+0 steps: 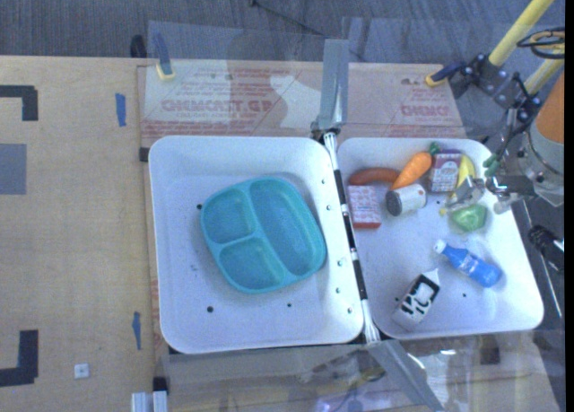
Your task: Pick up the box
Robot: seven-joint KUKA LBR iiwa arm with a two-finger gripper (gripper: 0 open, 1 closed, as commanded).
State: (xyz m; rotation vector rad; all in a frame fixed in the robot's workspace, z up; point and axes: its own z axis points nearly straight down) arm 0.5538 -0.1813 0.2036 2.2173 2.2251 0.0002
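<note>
Two white bins sit side by side, the red box (363, 205) at the right bin's (529, 298) upper left, while the gripper (484, 188) hovers upper right, grip unreadable.

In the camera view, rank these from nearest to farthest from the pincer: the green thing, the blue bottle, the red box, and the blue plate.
From the pincer at the right bin's right edge:
1. Green thing, just below-left of it.
2. Blue bottle, farther down in the right bin.
3. Red box, by that bin's left wall.
4. Blue plate, in the left bin.
</note>
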